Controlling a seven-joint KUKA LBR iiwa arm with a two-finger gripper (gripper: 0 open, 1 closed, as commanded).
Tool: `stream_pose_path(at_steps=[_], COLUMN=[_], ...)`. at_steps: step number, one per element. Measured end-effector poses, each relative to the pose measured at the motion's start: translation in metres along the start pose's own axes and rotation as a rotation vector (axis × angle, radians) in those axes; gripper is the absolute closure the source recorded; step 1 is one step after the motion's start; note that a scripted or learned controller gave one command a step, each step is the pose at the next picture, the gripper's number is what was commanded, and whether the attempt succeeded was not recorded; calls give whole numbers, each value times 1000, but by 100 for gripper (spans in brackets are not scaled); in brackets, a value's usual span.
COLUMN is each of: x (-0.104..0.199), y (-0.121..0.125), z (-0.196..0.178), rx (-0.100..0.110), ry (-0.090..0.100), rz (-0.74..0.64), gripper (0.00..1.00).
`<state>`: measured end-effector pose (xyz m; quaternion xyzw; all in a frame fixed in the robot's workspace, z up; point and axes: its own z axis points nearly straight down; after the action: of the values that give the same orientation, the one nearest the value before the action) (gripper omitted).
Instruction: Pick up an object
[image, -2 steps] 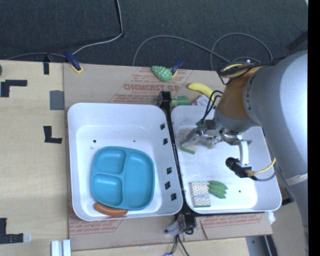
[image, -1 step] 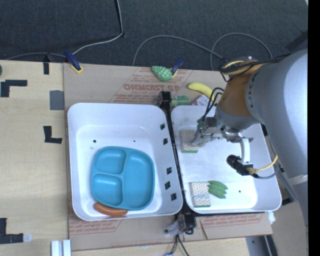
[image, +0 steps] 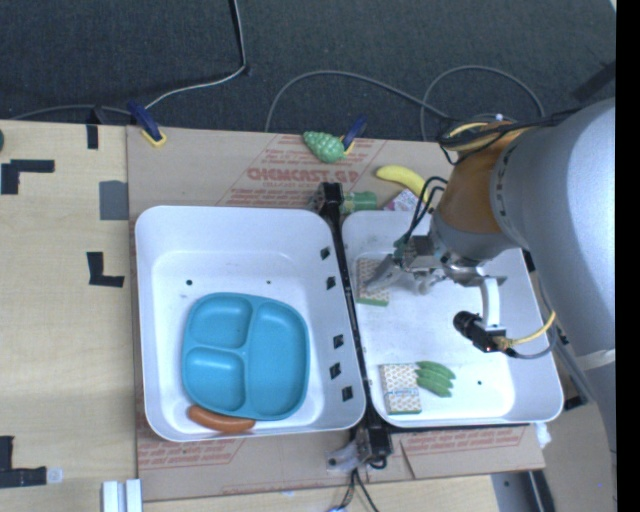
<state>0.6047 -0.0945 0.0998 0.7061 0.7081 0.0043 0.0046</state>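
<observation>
We look down on a worktop (image: 60, 300) with two white bins side by side. In the left bin (image: 160, 240) lies a blue divided plate (image: 245, 355), and an orange sausage-shaped toy (image: 220, 419) sits at the plate's lower edge, against the bin's lower wall.

The arm (image: 560, 190) comes in from the right of the frame and covers much of the upper right corner, hiding part of the right bin (image: 520, 400). Its orange band shows above the wrist. The pincer (image: 395, 268) is low over the upper left of the right bin, just beside a small patterned cloth or pad (image: 372, 283) near the divider. The tips blur into the grey metal around them, so we cannot tell how far open it is, nor whether anything is in it.

At the lower left of the right bin lies a second patterned pad (image: 401, 387), with a green pod-like toy (image: 436, 377) touching its right side.

Outside the bins, on cardboard at the upper middle of the frame, we see a green lumpy toy (image: 323, 145), a banana (image: 400, 178) partly cut off by the arm, and a small green piece (image: 362, 201) by the bins' top edge, too small to identify.
</observation>
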Motion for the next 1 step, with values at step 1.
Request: stream_pose_path(at_steps=[1], x=[0], y=[29], z=[11], rx=[9], ry=[2], rz=[1], gripper=[0])
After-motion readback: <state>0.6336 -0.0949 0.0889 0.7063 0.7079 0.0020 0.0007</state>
